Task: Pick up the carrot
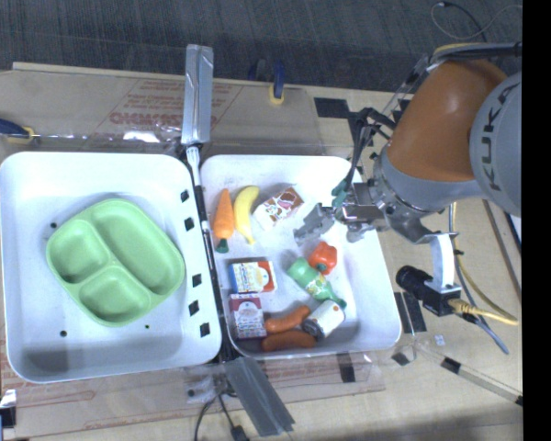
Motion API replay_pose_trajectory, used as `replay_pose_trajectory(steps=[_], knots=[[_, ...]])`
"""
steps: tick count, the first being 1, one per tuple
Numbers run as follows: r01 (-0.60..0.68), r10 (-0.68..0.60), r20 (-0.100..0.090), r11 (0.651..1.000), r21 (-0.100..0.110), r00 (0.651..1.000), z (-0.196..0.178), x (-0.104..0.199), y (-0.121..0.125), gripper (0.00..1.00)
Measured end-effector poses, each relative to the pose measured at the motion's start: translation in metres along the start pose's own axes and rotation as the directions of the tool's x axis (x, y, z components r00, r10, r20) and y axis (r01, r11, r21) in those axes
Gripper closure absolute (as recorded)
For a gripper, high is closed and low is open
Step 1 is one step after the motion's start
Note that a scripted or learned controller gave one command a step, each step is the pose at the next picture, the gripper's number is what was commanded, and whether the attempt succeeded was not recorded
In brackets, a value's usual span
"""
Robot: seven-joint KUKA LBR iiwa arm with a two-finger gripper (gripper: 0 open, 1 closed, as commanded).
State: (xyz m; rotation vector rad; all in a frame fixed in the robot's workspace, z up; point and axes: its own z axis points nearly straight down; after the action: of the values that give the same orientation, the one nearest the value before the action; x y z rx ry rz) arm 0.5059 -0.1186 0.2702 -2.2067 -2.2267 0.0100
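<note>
We can't tell the gripper [314, 224] state; it hangs over the right bin [378, 274] middle, apart from the carrot [223, 217]. Carrot lies at the left wall, just beside the banana [245, 211]. Probably light, stiff, smooth; we'd grab mid-body across its width.

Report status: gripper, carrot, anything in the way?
Gripper over right bin, carrying nothing. Carrot at bin's left wall, untouched. Banana lies right beside it.
</note>
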Motion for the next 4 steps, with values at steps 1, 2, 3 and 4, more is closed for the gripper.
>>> replay_pose_trajectory(steps=[1, 2, 3, 4], knots=[[0.309, -0.309, 0.000, 0.951, -0.001, 0.951, 0.084, -0.002, -0.015, 0.00], [0.314, -0.314, -0.001, 0.949, 0.004, 0.949, 0.078, -0.002, -0.014, 1.00], [0.315, -0.315, -0.001, 0.949, 0.004, 0.949, 0.078, -0.002, -0.014, 0.00], [0.130, -0.130, 0.003, 0.992, -0.009, 0.992, -0.017, 0.047, -0.028, 0.00]])
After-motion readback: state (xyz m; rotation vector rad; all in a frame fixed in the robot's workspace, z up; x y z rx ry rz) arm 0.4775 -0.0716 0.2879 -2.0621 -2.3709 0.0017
